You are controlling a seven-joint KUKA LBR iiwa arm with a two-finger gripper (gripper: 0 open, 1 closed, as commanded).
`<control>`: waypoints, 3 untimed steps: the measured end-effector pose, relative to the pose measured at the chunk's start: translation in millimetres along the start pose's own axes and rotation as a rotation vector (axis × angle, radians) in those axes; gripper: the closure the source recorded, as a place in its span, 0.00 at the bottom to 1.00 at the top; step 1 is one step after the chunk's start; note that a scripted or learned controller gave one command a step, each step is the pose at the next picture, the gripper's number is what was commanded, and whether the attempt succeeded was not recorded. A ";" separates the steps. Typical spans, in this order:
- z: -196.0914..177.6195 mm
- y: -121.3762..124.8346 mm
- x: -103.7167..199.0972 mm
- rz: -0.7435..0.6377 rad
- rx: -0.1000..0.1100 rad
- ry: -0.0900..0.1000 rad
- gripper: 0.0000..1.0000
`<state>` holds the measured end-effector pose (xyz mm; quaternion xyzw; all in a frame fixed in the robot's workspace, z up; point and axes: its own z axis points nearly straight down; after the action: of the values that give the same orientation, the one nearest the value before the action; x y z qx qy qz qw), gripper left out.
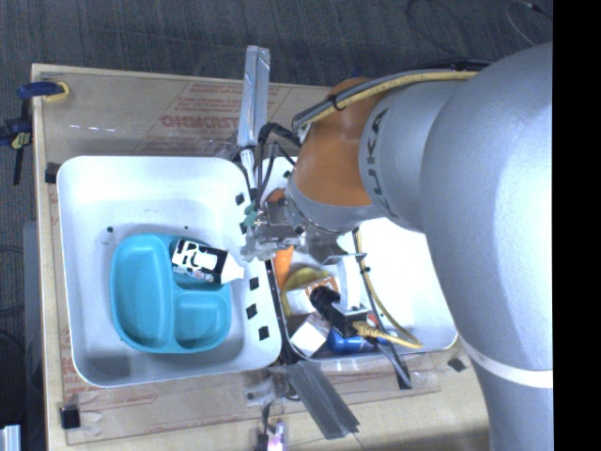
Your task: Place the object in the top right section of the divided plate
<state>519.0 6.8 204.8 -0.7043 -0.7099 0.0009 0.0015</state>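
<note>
1. The packet (199, 260) lay on the blue plate (150, 294), at its two o'clock corner.
2. The gripper (266, 236) hovered at the bin wall (242, 191); its state was unclear.
3. Snagging that wall seemed possible.

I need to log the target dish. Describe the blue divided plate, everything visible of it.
The blue divided plate lies flat in the left white bin, toward its lower left. It looks like smooth light-blue plastic with rounded corners and raised ridges that split it into one long section on the left and two smaller ones on the right. A small black packet with white print rests at its upper right section, overlapping the rim. The other sections hold nothing.
</note>
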 end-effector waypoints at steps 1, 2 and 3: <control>8.8 -43.9 -19.6 0.412 0.005 0.000 1.00; -9.1 -42.7 36.2 0.260 0.000 0.000 1.00; 14.5 -43.8 -73.6 0.165 0.002 0.000 1.00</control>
<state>475.7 -67.1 190.3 -0.7606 -0.6493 0.0018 0.0021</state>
